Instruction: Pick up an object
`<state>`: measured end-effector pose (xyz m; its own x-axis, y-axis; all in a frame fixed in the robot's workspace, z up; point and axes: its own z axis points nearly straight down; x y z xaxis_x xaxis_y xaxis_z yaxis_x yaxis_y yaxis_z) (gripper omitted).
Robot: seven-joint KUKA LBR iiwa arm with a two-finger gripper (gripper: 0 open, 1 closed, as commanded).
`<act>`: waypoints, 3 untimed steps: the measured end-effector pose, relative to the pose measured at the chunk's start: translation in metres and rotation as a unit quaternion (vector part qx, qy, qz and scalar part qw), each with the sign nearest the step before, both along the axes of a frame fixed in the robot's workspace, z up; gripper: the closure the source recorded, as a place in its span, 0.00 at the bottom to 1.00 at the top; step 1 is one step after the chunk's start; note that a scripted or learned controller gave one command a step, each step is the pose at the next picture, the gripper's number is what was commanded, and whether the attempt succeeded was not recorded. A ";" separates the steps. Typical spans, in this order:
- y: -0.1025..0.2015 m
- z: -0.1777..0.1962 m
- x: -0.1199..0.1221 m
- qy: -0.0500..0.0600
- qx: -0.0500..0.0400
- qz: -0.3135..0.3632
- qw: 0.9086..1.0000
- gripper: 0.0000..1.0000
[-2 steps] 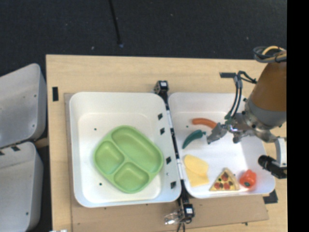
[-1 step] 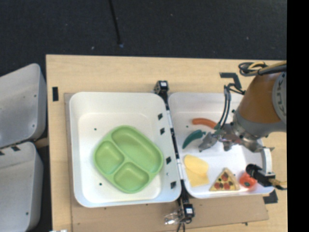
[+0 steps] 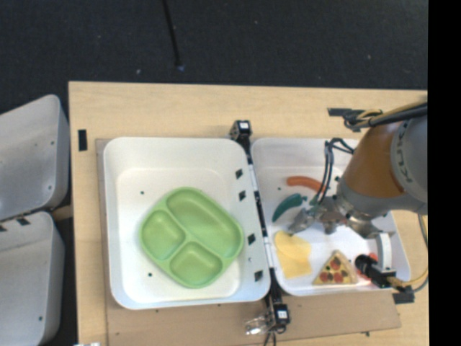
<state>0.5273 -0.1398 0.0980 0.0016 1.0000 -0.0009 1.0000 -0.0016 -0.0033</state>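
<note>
Lying just below tool (image 3: 301, 222): yellow piece (image 3: 292, 254) (right bin)

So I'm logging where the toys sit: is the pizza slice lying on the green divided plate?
No, the pizza slice lies in the right bin, while the green divided plate sits in the left bin.

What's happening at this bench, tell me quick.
A grey robot arm reaches in from the right, its claw low in the right bin, just above a yellow cheese-like piece. A green pepper-like piece, an orange one and a toy pizza slice lie nearby. The left bin holds a green divided plate. Nothing visibly gripped yet.
</note>
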 end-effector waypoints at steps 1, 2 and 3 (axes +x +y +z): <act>-0.001 0.013 0.001 -0.002 0.000 -0.004 1.000 1.00; 0.007 0.066 0.008 -0.005 0.000 0.002 1.000 1.00; 0.004 0.131 0.014 -0.006 -0.001 0.003 1.000 1.00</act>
<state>0.5409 -0.1357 0.2286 -0.0036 1.0000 -0.0024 1.0000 0.0036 0.0088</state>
